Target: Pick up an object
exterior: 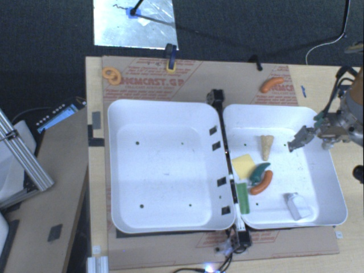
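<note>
The pick looks barely begun. The gripper [297, 140] hangs over the right bin [327, 169], near that bin's far right side, and nothing sits between its fingers. Whether the jaws are spread or pressed together cannot be told from this slanted view. Every object lies on the bin floor, so choosing one, descending, closing on it and lifting all appear left to do.

Taking the right bin as the landmark, six things lie inside it. One cream cone [266, 146] rests near the middle, closest to the gripper. One yellow block [243, 165] lies by the left wall. One teal piece [260, 172] and one orange sausage [261, 183] touch each other just right of the yellow block. One green bar [243, 197] lies along the left wall toward the near edge. One grey-white item [294, 205] sits by the near right corner.

Outside the right bin, a second orange sausage [272, 85] lies on the board beyond its far edge, and one orange ring [111, 75] lies well off to the left, past the left bin [165, 164].
</note>
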### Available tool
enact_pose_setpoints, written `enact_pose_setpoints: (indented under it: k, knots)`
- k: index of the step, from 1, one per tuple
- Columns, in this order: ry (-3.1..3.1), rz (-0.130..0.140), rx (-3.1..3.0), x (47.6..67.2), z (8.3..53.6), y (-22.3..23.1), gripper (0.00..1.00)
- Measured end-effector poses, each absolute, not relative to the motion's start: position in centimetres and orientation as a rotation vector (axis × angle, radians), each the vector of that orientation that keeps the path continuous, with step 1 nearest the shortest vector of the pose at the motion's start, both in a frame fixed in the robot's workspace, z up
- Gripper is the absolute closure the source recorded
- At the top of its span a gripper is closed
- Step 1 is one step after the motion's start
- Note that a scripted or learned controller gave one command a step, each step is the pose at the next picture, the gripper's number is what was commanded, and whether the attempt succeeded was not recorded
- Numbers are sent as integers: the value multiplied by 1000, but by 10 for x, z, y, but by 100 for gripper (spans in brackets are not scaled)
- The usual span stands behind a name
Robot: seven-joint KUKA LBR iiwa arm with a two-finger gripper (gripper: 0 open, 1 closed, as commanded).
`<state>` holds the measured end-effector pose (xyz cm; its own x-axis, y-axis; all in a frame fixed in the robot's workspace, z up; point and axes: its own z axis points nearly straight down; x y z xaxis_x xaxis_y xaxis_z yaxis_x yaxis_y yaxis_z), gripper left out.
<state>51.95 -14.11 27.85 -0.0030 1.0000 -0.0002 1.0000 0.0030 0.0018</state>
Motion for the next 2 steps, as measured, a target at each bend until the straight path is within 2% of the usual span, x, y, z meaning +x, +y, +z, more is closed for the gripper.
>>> enact_pose_setpoints:
  k: [1,2]
  knots:
    - [2215,4,2216,537,98,-150,0]
    - [2231,11,2204,617,85,-87,0]
